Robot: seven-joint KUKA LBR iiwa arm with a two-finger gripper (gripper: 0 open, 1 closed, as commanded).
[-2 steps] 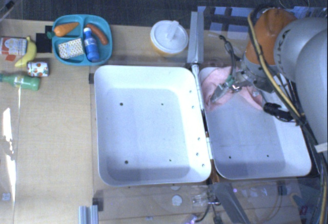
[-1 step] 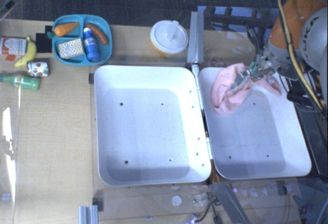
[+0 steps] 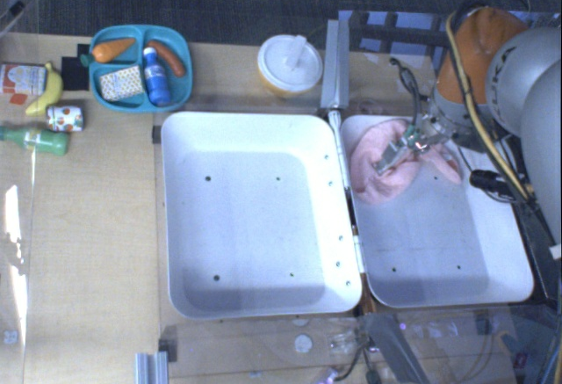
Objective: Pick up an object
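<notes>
Gripper (image 3: 392, 160) metal, over crumpled soft pink cloth (image 3: 379, 170) in right smooth white bin (image 3: 457, 277); can't tell if it's clenched; wood-grain tabletop (image 3: 88, 224)

Overhead slanted view onto both bins (image 3: 255, 132)

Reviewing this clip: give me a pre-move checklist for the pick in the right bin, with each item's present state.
1. Target present: pink cloth lies in the right bin, at its far left corner. Ok.
2. End effector over the target: it sits on top of the cloth. Ok.
3. Cloth between the fingers: too small and blurred to judge. Cannot tell.
4. Cloth inside the bin wall: its left edge is bunched near the divider, contact unclear. Cannot tell.
5. Nothing else close to the cloth in that bin. Ok.
</notes>
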